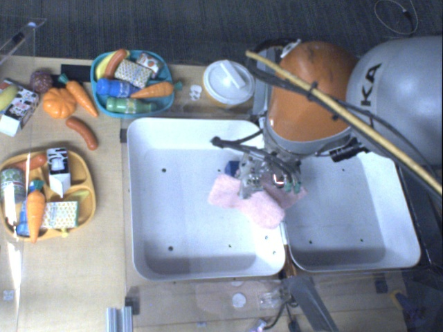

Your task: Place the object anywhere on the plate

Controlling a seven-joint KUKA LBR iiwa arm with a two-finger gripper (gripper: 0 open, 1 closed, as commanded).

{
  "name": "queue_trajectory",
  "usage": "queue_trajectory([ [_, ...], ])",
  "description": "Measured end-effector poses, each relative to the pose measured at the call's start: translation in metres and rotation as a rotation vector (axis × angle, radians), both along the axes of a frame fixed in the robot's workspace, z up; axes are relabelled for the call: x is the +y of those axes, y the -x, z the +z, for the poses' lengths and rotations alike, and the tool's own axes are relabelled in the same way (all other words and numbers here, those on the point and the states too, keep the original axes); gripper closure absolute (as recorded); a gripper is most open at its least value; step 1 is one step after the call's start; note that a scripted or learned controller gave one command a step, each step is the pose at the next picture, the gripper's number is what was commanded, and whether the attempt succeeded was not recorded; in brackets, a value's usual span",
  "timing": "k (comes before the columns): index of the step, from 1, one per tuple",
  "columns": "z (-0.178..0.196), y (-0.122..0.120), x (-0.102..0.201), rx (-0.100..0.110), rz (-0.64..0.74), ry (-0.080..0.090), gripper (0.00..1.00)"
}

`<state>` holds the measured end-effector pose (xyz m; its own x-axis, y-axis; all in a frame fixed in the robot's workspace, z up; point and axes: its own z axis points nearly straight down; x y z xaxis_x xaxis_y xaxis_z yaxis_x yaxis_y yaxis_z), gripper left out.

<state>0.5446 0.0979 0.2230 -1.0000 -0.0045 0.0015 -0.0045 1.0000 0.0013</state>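
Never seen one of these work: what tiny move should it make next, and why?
Probably a short descent. The gripper hangs over the pink plate at the left bin's right edge, and a blue object sits beside it; whether that is held I cannot tell.

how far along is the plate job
Done: the gripper is down at the pink plate on the right side of the left bin. In hand: a small blue object shows beside the gripper at the plate's upper edge; whether it is held or resting on the plate is hidden by the arm. Left: seeing the object sitting free on the plate with the arm pulled away.
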Motion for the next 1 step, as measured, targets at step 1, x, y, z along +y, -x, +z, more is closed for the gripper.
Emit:
queue_trajectory([
  [1, 0.0002, -0.0002, -0.0001, -0.001, -0.001, 0.000, 0.00],
])
